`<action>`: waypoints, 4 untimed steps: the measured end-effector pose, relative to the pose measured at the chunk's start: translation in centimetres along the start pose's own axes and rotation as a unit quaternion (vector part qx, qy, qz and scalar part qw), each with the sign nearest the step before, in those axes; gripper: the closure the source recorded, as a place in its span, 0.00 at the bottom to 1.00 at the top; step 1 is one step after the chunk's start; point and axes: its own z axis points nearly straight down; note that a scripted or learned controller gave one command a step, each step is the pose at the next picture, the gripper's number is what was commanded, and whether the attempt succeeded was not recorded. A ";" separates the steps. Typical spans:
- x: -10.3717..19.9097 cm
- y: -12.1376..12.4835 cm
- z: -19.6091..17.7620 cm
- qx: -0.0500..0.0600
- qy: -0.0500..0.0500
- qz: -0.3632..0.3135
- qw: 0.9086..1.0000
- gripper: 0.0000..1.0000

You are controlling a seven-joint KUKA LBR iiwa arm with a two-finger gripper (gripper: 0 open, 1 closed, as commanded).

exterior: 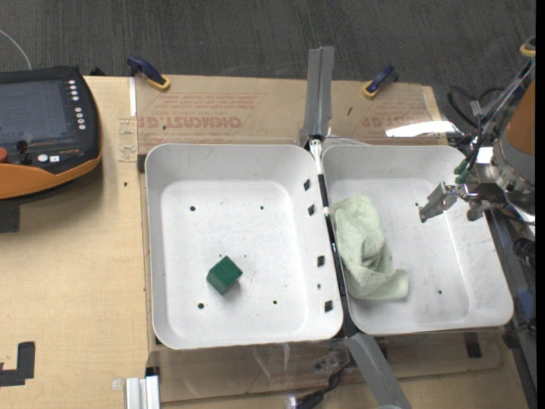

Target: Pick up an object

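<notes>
Gripper [444, 201] of mine hangs, fingers apart and holding nothing, over the right bin [477, 313], the pale green cloth [364, 247] lying just left and nearer.

High, slanted overhead view of both bins [162, 254]

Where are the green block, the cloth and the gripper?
green block [225, 274], camera view, its top face.
cloth [364, 244], camera view, middle of its folds.
gripper [450, 199], camera view, between its fingertips.
</notes>
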 end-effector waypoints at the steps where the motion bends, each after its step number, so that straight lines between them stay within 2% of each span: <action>1: 2.9 2.9 10.2 0.000 0.000 -0.161 0.987 0.00; 2: 12.8 -2.4 5.0 0.000 0.000 -0.066 0.998 0.00; 3: 17.8 -4.6 5.1 0.000 0.000 -0.121 0.993 0.00; 4: 14.0 -1.0 1.8 -0.002 -0.001 -0.317 0.949 0.00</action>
